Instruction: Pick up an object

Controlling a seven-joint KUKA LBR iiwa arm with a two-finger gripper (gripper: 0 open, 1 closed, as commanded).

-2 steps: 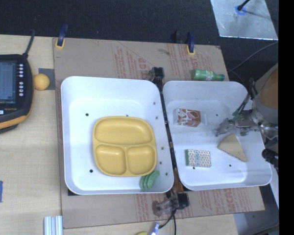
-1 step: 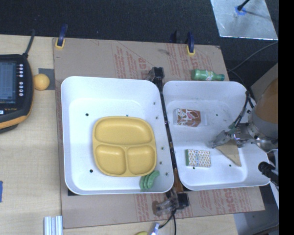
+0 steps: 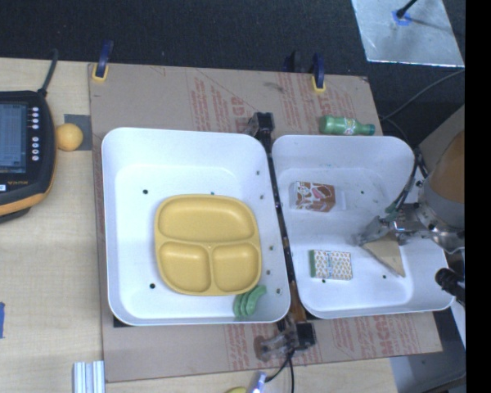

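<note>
Arm low from right, fingers over tan wedge, right bin.

Arm enters from right, wrist low; fingers splayed apart, nothing between.

bright, even light; perhaps slightly soft

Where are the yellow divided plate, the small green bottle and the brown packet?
yellow divided plate (image 3: 206,242): camera view, middle ridge of the plate.
green bottle (image 3: 345,125): camera view, bottle body, lying outside the bins.
brown packet (image 3: 313,196): camera view, centre of the packet face.
</note>
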